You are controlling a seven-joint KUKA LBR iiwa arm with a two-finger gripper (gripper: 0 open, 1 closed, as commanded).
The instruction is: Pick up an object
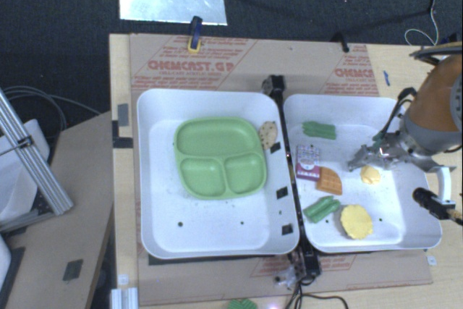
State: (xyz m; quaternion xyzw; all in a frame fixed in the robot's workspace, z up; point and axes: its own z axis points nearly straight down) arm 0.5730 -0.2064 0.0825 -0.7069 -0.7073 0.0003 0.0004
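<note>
The arm (438, 108) is cut off at the frame's right edge, and I cannot tell how wide the tool (365, 155) stands; its metal tips blur together above the right bin (416, 228). It hovers just left of a small yellow piece (370, 175), seemingly touching nothing. Left of the piece lies an orange wedge (329, 181).
</note>
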